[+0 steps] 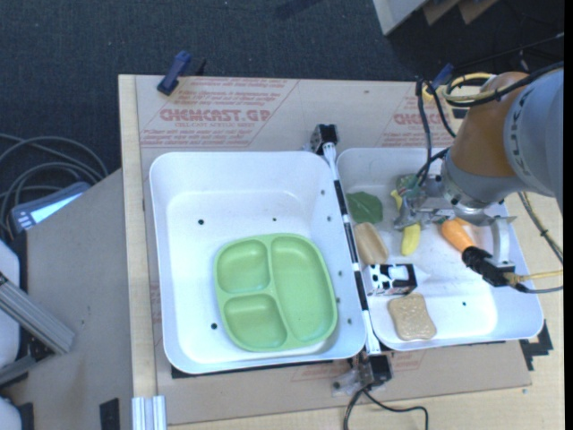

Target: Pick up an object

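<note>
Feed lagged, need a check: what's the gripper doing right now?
Gripper: down in the right bin, over the yellow item; grip state cannot be told.

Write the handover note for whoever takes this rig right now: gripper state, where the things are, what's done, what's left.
Gripper: low in the right bin, over the yellow piece; open or shut can't be judged, and nothing is visibly held.
Right bin: green leaf-like item, tan bread roll, black-and-white item, tan slice, orange piece.
Left bin: green divided plate.
Done: arm is down among the objects.
Left: grasp one object, likely the yellow piece, and lift it.
</note>
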Controlling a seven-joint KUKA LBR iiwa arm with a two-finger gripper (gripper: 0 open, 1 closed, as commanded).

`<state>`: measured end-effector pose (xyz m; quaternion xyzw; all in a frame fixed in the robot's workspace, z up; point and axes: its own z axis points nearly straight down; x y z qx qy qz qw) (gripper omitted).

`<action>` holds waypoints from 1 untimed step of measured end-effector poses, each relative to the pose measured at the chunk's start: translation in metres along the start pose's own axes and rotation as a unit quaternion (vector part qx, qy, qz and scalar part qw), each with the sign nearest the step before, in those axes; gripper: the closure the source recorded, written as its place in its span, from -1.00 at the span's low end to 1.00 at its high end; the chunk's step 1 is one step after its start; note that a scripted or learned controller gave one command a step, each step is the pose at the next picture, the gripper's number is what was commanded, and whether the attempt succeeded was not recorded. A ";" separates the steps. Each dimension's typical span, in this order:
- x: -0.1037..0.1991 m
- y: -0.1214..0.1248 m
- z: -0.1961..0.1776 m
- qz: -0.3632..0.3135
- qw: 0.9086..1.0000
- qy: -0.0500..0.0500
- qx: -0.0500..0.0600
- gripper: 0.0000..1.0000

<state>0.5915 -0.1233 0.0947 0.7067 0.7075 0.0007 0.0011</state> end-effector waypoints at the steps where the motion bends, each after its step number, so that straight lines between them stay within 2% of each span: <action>1: 0.069 -0.021 -0.091 0.000 1.000 0.001 0.000 1.00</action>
